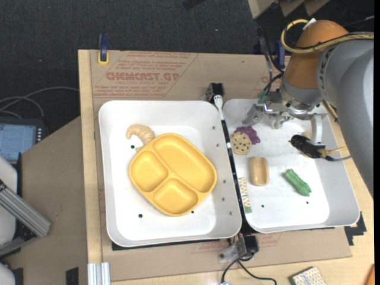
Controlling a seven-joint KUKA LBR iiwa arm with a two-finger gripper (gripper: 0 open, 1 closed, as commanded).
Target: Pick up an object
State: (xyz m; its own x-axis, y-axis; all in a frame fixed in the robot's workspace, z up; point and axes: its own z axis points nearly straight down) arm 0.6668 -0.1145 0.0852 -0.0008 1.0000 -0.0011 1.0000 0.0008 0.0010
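The jaws (284,116) are seen low over the far part of the right bin (332,212), and whether they are open or closed cannot be told. In that bin a cookie (240,142) is lying against a purple piece (251,135), with a tan bread-like block (258,171) below and a green pod (297,181) to its right. In the left bin (113,177) a yellow divided plate (172,173) is placed beside a pale curled croissant (139,132)
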